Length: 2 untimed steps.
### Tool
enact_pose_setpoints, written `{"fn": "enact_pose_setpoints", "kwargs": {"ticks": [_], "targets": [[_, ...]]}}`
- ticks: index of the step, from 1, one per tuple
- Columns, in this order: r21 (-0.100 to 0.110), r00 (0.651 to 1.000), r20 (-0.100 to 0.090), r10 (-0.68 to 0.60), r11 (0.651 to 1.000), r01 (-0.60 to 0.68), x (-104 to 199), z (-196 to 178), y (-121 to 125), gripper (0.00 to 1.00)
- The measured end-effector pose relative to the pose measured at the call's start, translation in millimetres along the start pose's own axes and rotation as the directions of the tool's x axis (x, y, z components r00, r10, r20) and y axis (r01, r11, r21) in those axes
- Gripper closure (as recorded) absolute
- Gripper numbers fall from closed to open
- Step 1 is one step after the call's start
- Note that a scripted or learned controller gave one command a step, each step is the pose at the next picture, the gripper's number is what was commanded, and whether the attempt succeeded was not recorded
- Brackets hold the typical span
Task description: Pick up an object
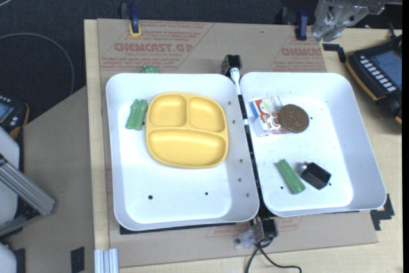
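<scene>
Arm parked above the bins

The yellow plate fills the left bin. The right bin holds a brown disc, packet, green stick, black block. The claw hangs beyond it; its grip state can't be told.

Right bin: open floor is left along the far & right walls; centre is blocked by a brown disc, green stick & black block. Left bin: mostly taken by a yellow tray; near strip is free.
</scene>
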<state>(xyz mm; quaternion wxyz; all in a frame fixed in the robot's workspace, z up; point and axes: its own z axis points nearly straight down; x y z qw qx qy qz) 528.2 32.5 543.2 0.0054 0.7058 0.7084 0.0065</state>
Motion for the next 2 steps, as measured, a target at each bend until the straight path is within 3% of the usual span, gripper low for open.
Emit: {"fn": "enact_pose_setpoints", "kwargs": {"ticks": [1,2], "targets": [[0.021,1.0,0.001,0.001,1.0,-0.001,13.1,36.0,-51.6,1.0],[0.029,1.0,0.003,0.003,1.0,-0.003,29.6,137.5,-52.0,1.0]]}}
